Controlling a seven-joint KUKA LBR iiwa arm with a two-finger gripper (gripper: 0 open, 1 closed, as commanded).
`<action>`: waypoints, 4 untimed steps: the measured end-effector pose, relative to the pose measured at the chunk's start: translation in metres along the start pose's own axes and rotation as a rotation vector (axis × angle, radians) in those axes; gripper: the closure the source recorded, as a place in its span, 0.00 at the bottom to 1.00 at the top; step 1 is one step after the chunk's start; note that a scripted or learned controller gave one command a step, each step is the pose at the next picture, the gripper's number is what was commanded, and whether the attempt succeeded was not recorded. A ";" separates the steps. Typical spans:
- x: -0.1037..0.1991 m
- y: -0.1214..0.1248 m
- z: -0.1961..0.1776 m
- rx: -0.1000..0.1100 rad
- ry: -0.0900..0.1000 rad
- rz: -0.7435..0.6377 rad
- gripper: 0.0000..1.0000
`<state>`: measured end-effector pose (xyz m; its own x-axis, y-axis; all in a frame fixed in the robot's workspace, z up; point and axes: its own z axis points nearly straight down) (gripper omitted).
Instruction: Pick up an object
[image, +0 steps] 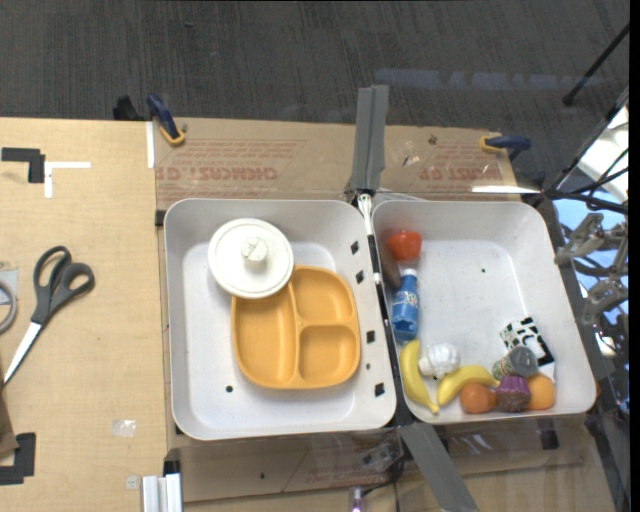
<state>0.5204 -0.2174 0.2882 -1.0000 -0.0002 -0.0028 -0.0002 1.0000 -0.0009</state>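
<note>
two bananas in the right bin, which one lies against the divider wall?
The larger banana, running lengthwise along the right bin's left wall just below the blue bottle. The smaller banana sits further in, curving beside the orange.

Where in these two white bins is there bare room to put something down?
The right bin has the most: its upper and middle floor lies bare, bordered by the blue bottle on the left and the fruit heap below. That lower corner is crowded. The left bin is mostly taken by the yellow tray and white lid; narrow strips remain around them.
</note>
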 end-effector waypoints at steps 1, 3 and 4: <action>-0.004 -0.007 0.155 0.008 -0.009 -0.298 0.00; -0.041 0.016 0.194 0.001 -0.006 0.127 0.00; -0.001 0.005 0.196 0.000 0.000 0.287 0.00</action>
<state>0.5220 -0.2127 0.0927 -0.9593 0.2825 -0.0027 0.2825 0.9593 0.0001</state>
